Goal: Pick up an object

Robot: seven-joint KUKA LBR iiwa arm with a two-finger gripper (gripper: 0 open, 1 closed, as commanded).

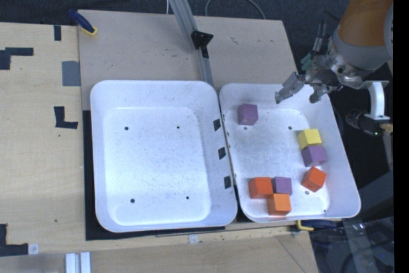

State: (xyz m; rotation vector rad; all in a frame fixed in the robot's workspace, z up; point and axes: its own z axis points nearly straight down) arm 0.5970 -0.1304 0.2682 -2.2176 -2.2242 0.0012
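Seven small matte cubes lie in the right bin (339, 137), all below the pincer (299, 93), whose fingers stand apart and bare over the bin's far rim. Nearest, lower left, sits a purple cube (248, 114); a yellow cube (310, 137) rests lower right. The smooth left bin (153, 150) lies further left on the wooden worktop (140, 48).

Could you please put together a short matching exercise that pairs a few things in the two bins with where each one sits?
Things:
1. lone purple block
2. yellow block
3. gripper
4. left bin

Places:
A. over the right bin's far rim, with its fingers apart
B. directly above another purple block, near the right bin's right wall
C. beside the right bin, nearer the light wooden boards
D. alone near the right bin's far left corner

Pairs: 1-D, 2-B, 3-A, 4-C
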